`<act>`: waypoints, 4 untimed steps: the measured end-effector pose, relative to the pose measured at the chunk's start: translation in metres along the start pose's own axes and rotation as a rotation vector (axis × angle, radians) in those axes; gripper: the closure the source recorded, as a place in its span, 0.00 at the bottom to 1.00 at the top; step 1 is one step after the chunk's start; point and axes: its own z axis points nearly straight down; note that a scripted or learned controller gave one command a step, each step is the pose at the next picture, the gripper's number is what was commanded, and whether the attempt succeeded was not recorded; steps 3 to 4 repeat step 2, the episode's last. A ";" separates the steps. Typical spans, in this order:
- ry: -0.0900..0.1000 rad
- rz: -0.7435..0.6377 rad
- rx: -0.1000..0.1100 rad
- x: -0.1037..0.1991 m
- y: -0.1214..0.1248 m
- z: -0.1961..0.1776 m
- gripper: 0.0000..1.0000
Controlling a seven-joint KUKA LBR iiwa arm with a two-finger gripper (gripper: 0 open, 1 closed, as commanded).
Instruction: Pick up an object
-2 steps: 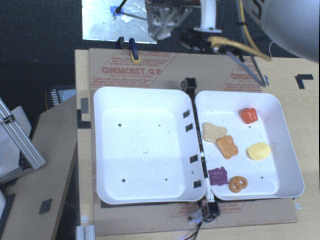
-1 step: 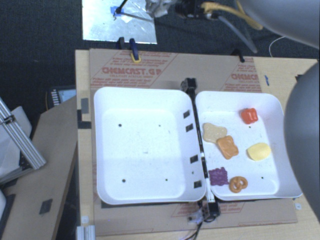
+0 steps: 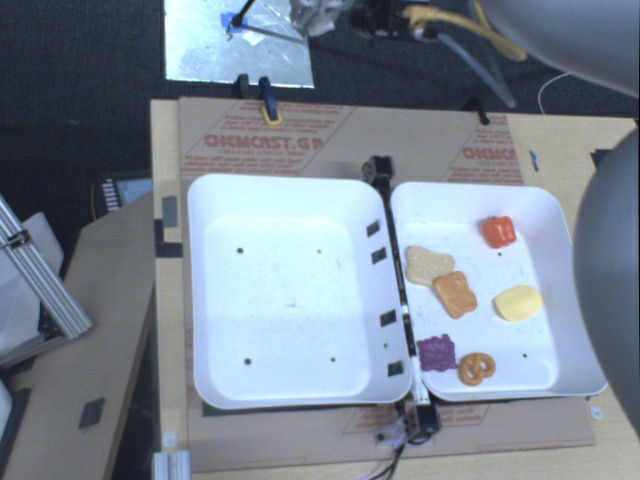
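The right bin (image 3: 545,208) holds several small toy foods. A red piece (image 3: 498,231) lies near its far right, a beige flat piece (image 3: 428,264) and an orange piece (image 3: 455,293) touch near the divider, and a yellow lump (image 3: 518,303) sits to their right. A purple cluster (image 3: 436,352) and a brown pretzel (image 3: 477,369) lie near the front wall. My gripper (image 3: 320,3) hangs high at the top of the view, far behind both bins, above the dark floor, with nothing seen in it.
The left bin (image 3: 200,268) sits beside the right one on a cardboard sheet (image 3: 300,138). The grey arm (image 3: 560,18) crosses the top right, and a grey arm part (image 3: 612,268) overhangs the right bin's edge. A shiny plate (image 3: 215,28) lies behind the bench.
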 end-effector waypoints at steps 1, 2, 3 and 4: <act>0.000 0.005 -0.002 -0.049 -0.047 -0.002 1.00; 0.001 -0.003 -0.001 0.003 -0.015 0.001 1.00; 0.001 -0.003 -0.001 0.003 -0.015 0.001 1.00; 0.001 -0.003 -0.001 0.003 -0.015 0.001 1.00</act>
